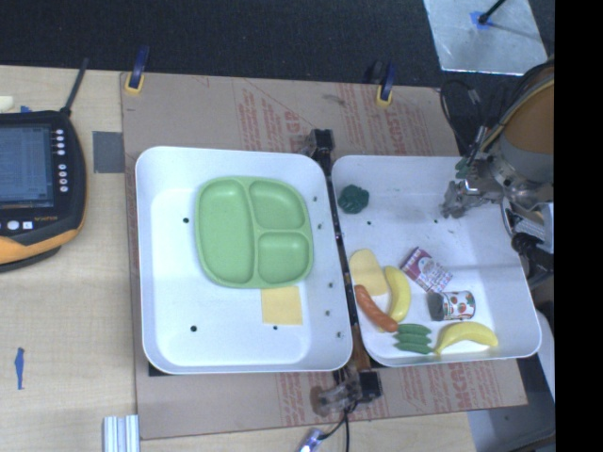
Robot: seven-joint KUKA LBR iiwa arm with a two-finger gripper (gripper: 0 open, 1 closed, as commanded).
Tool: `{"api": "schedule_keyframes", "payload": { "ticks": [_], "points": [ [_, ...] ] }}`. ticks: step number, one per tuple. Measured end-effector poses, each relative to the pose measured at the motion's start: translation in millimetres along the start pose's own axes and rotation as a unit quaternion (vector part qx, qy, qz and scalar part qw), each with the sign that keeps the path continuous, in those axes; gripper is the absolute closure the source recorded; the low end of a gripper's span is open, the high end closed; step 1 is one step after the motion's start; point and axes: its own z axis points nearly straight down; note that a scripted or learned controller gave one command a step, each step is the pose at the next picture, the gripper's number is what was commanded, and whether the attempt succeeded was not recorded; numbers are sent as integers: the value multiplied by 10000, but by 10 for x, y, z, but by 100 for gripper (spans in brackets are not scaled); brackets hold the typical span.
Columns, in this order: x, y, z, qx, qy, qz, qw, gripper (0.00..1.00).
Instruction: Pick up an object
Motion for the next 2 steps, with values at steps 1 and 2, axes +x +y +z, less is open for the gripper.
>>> {"api": "schedule_keyframes", "payload": {
  "ticks": [1, 2],
  "points": [
    [309, 323, -1289, -13, -1, -7, 10000, 0],
    [761, -488, -474, 26, 4, 1, 10000, 0]
  ]
}}
